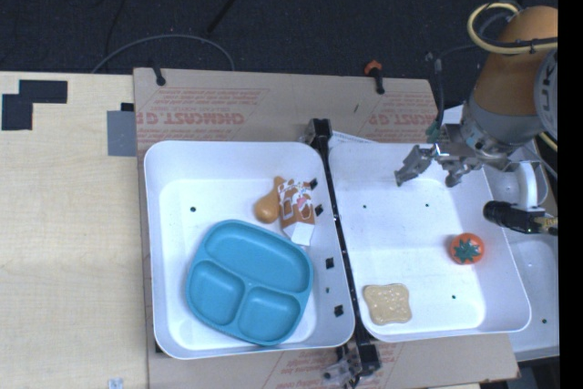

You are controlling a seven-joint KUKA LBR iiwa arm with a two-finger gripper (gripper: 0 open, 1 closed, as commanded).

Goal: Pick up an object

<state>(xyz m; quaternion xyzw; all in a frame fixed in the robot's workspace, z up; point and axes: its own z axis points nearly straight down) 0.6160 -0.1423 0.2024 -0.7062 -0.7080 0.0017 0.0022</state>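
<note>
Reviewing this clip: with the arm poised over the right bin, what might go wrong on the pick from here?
1. The tool sits over bare floor near the right bin's back; the tomato toy and toast slice lie well toward the front, so a straight descent likely grabs nothing.
2. The toast lies flat, so fingers may slide over it.
3. The tomato looks round and may roll away when nudged.

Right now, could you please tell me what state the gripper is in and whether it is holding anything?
Gripper: open, holding nothing, above the back of the right bin.
</note>
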